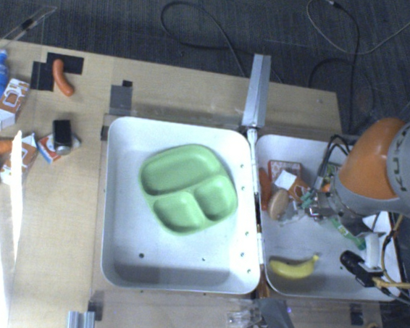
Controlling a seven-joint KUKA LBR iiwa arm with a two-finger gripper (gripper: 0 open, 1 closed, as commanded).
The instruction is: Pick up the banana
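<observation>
A: Where's the banana (292, 268)?
B: In the right bin (328, 242), at the near edge, toward the wall it shares with the left bin (115, 186). It's lying flat on the bin floor with its right tip curling up, apart from the other items.
A: Gripper (307, 204)?
B: Over the same bin, farther back than the banana and apart from it. It's just beside a tan rounded piece (279, 202), with a red-and-white packet (280, 176) behind that in the far left corner.
A: Open or closed?
B: Can't tell, the tip is cluttered and blurred (arm (379, 171) comes in from the right, orange band showing).
A: Left bin?
B: Green divided tray (188, 187), roughly in the middle, three compartments facing up.
</observation>
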